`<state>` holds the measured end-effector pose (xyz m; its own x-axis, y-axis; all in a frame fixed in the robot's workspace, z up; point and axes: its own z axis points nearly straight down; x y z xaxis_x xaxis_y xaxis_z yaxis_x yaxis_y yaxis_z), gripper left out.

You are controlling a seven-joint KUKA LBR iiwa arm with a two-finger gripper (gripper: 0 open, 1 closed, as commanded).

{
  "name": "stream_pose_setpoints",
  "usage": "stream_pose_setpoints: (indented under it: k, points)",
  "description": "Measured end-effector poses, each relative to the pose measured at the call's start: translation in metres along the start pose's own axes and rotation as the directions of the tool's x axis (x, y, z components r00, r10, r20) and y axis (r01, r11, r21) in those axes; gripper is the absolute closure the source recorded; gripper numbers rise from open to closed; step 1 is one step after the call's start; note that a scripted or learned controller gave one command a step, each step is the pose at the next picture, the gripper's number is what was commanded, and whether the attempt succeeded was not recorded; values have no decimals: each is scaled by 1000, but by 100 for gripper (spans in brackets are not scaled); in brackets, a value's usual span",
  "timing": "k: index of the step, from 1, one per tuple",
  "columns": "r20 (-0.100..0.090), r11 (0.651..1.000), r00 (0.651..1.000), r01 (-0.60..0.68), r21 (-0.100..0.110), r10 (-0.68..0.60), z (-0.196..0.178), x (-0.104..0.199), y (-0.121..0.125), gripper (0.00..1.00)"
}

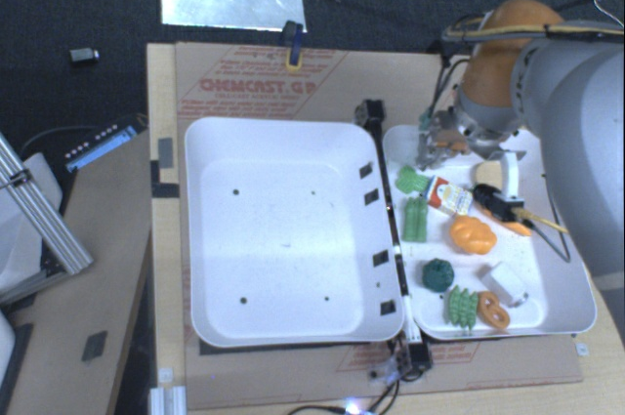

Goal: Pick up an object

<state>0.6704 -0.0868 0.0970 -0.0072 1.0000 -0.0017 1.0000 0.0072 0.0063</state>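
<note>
here, ridged green block (415, 219) beside glossy rounded orange toy (473, 234).

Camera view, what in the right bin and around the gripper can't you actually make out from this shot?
- Gripper: camera view, the fingers are small and dark against the bin's back corner, so open or shut is unclear.
- Right bin: its far right side is covered by the grey arm.
- Cream object: partly hidden beneath the arm.
- Small white object: too small and pale to identify.
</note>
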Motion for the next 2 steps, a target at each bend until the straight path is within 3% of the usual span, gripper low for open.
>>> stream_pose_setpoints:
  k: [1,2]
  points:
    - [0,1000,1000,-2,3,2,12,4,-1,100]
    - [0,1000,1000,0,0,0,0,4,0,100]
